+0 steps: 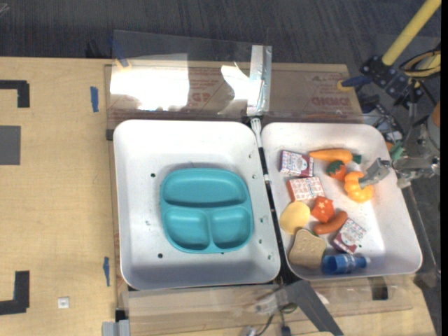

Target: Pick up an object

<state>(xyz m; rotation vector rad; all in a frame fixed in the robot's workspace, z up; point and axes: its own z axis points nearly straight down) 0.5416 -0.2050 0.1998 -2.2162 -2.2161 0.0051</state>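
My gripper (378, 170) sits at the right side of the right bin (406, 254), just beside an orange-yellow toy (357, 186). The left bin (133, 187) holds a teal divided tray (206, 210). The right bin holds a toy carrot (332, 155), two small red-and-white cartons (295, 162) (305, 187), a yellow lemon-like piece (295, 215), a red tomato-like piece (322, 207), a sausage (330, 223), a slice of bread (308, 249), a blue bottle (343, 262) and a third small carton (348, 234).
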